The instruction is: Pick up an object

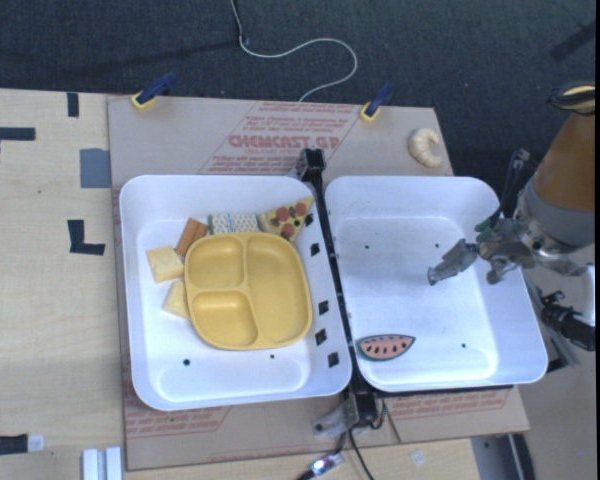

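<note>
Currently the gripper (450, 266) is hovering over the right bin (420, 193), holding nothing; finger spacing cannot be determined. Nearest candidate, a watermelon slice (385, 346), is lying below-left of it, well apart.

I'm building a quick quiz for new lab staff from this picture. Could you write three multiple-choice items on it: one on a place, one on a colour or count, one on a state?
1. Where does the watermelon slice lie?
A. in the right bin, near its front left corner
B. on the yellow tray
C. on the cardboard outside the bins

2. How many compartments has the yellow tray?
A. two
B. three
C. five

3. What is the gripper doing?
A. gripping the tray
B. lifting the watermelon slice
C. hovering over the right bin's floor, holding nothing

Answers: 1 A, the slice sits on that bin's white floor. 2 B, two ridges split it into three. 3 C, nothing lies between its fingers.
</note>
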